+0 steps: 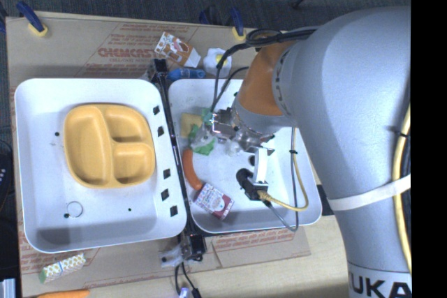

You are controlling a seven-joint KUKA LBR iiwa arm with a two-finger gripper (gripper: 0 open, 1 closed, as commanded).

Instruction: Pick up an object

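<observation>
The right bin holds several small items: a yellow piece, a green piece, an orange sausage-shaped toy and a red-and-white carton. My gripper hangs low over the bin's upper left part, right beside the yellow and green pieces. The wrist hides whatever lies directly beneath it. I see nothing clearly lifted off the bin floor. The grey arm with its orange band covers the bin's right half.
A yellow divided tray lies in the left bin. Behind the bins sit a small printed carton, a blue item and a white-yellow item. A wrapped packet lies at the front left. A yellow cable loops over the right bin.
</observation>
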